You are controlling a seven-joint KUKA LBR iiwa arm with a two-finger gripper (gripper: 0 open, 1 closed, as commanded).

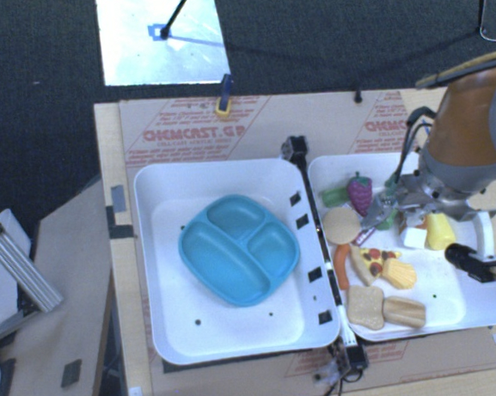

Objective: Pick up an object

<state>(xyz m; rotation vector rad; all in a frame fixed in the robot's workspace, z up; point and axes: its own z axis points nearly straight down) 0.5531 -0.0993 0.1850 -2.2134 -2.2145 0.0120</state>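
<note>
My gripper (pixel 373 223) hangs low over the middle of the right bin (pixel 490 301), with the grey arm and its orange band reaching in from the right. Just left of it lies a tan round cookie (pixel 340 225). A purple berry with a green top (pixel 361 193) sits behind the cookie. Right below the gripper is a pizza slice (pixel 374 262), with an orange sausage (pixel 341 266) to its left and a yellow piece (pixel 402 272) to its right. I see nothing held by the gripper.
A bread slice (pixel 366 307) and a brown loaf (pixel 404 312) lie at the right bin's front. A yellow fruit (pixel 440 230) and a white block (pixel 414 238) sit under the wrist. The left bin (pixel 169 329) holds a blue divided plate (pixel 238 249).
</note>
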